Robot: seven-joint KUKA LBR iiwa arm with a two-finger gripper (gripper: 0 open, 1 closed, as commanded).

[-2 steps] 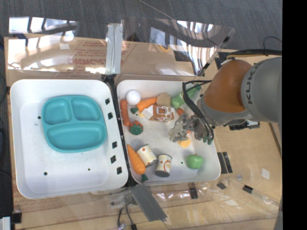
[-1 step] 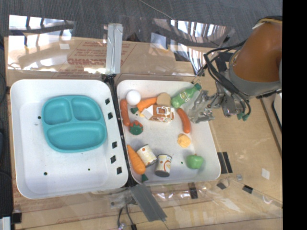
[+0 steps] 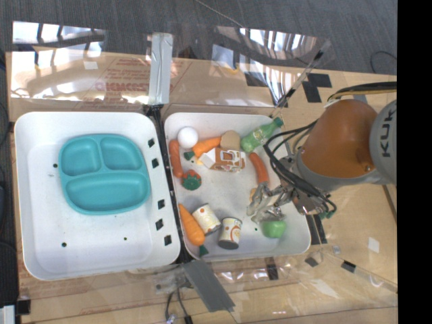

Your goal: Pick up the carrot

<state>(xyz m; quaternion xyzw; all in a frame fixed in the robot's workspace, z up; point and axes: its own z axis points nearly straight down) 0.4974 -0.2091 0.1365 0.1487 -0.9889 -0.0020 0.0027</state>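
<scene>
While the grey arm (image 3: 337, 147) with its orange band is reaching in from three o'clock, its gripper (image 3: 265, 204) is hanging low over the right bin (image 3: 236, 120), toward the four o'clock part of that bin's floor. The metal fingers are blurring into cables and glare, so I cannot tell how far apart they are standing or whether anything is sitting between them.

Several carrots are lying in the right bin. One carrot (image 3: 191, 225) is resting at about seven o'clock in the bin, close to the left wall, its tip pointing toward eleven o'clock. A second orange carrot (image 3: 204, 146) is lying at about eleven o'clock, just beside a white ball (image 3: 187, 137). A third orange piece (image 3: 259, 168) is sitting at about two o'clock, just above the gripper, and a fourth (image 3: 175, 157) is running along the left wall.

A green apple (image 3: 274, 229) is sitting just beside the gripper at five o'clock. A green bottle (image 3: 260, 135) is leaning toward the one o'clock corner. Two small cans (image 3: 218, 225) are lying near six o'clock.

In the left bin (image 3: 40, 248), a teal divided plate (image 3: 102, 173) is sitting toward its centre.
</scene>
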